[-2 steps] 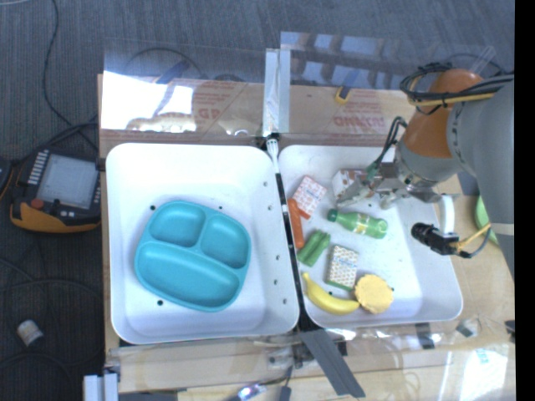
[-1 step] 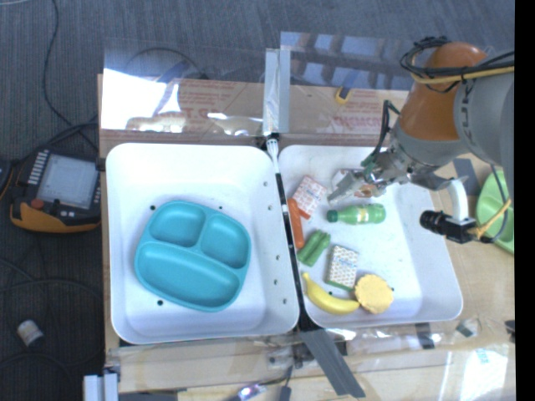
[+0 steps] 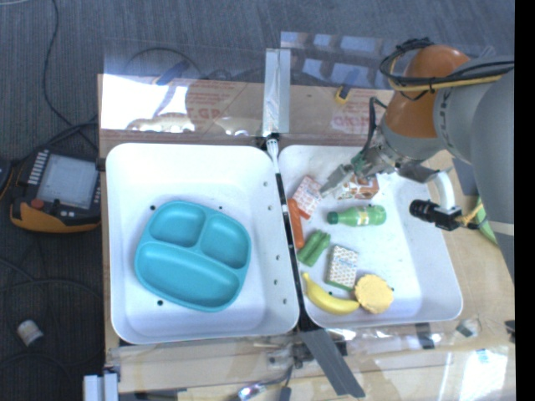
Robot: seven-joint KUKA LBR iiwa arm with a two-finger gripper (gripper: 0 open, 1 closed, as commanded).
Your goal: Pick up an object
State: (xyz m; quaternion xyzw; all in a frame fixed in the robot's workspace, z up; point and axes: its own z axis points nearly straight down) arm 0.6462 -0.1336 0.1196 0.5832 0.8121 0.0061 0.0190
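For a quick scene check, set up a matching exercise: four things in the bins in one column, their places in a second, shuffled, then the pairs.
Things:
1. divided plate
2. banana
3. green bottle
4. carrot

Places:
A. near front edge of right bin
B. alone in left bin
C. along right bin's left wall
D. middle of right bin, lying on its side

Pairs: 1-B, 2-A, 3-D, 4-C
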